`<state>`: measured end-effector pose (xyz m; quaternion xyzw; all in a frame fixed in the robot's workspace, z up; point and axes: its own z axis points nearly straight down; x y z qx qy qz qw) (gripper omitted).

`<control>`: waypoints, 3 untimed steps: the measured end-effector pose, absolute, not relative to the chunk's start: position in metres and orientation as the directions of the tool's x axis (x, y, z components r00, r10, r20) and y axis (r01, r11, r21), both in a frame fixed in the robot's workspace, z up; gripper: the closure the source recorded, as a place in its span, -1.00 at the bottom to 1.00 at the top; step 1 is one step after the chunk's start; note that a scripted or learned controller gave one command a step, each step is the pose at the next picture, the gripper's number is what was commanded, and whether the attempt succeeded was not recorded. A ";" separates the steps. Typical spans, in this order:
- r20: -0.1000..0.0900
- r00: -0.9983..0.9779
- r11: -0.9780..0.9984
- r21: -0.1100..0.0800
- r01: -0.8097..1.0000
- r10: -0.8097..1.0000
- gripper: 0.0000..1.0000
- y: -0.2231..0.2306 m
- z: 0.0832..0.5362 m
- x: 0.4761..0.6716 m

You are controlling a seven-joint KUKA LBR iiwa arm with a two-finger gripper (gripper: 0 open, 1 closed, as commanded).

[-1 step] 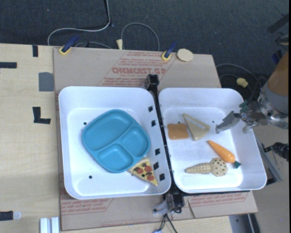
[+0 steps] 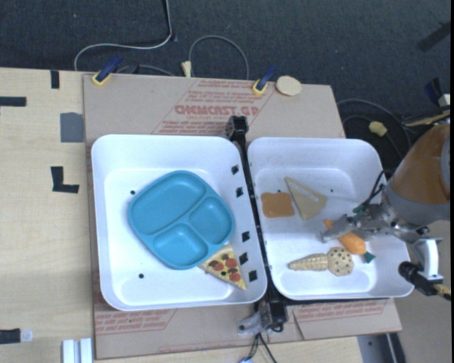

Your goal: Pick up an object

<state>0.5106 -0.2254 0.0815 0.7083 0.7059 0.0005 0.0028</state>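
The bench carries 2 shallow white bins side by side on a brown cardboard sheet (image 2: 212, 112).

Left bin (image 2: 110, 203): contains 1 light-blue plastic divided plate with 3 compartments (image 2: 181, 218). 1 toy pizza slice with red dots (image 2: 225, 266) lies just beside the plate's lower right corner, near the bin's right wall.

Right bin (image 2: 318, 151): contains 1 flat orange-brown toast-like square (image 2: 277, 204) at the left, touching or just beside 1 tan triangular wedge (image 2: 308, 197). 1 beige toy ice-cream cone with a speckled scoop (image 2: 321, 262) lies on its side near the front wall. 1 small rounded orange object (image 2: 352, 243) sits just above the scoop end of the cone.

The grey arm with the orange band (image 2: 427, 176) enters from the right. The gripper (image 2: 346, 230) is low in the right bin, directly beside the orange object. Whether the fingers are apart, together or clamped on the object cannot be determined from this view.
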 end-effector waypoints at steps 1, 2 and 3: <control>-0.008 0.001 -0.001 0.008 1.000 1.000 1.00 -0.226 0.098 0.512; -0.003 -0.007 0.007 0.006 1.000 1.000 1.00 -0.125 0.086 0.528; 0.001 -0.008 0.008 0.007 1.000 1.000 1.00 -0.053 0.190 0.532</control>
